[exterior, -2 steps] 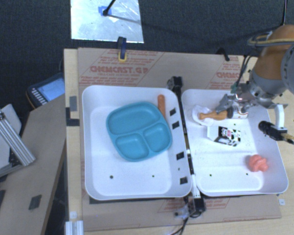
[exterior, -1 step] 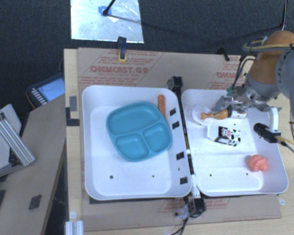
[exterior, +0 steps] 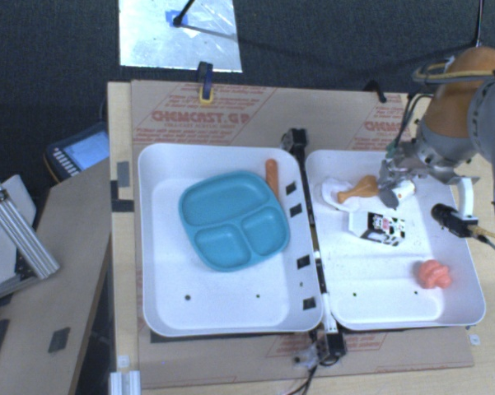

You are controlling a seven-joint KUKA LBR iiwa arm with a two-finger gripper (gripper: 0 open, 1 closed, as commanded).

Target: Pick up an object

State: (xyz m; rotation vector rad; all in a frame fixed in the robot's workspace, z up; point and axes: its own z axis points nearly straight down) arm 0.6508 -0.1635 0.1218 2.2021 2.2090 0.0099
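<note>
The toy drumstick [exterior: 358, 190], tan and orange, is seen lying in the right bin [exterior: 395, 307], close to its far edge and nearer its far left corner than its far right one. It is laid roughly along that far edge at a slight slant. A crumpled white scrap [exterior: 331, 192] is found just beside it, on the side of the bin's left edge, and the two appear to touch. The gripper [exterior: 391, 189] is held low over the far part of the same bin, right at the drumstick's other end. Whether it is apart or together cannot be told, nor whether the drumstick is touched by it. The arm [exterior: 469, 97] is brought in over the bin's far right corner. A black-and-white patterned packet [exterior: 379, 227] is placed near the middle of the right bin, just on the near side of the gripper and apart from the drumstick. A pink lump [exterior: 432, 274] is set toward the near right corner, well apart from the rest. In the left bin [exterior: 173, 303] a blue divided plate [exterior: 233, 220] is laid flat about the middle. An orange stick [exterior: 271, 174] is laid near the far right corner of that bin, just beside the plate's far rim.
</note>
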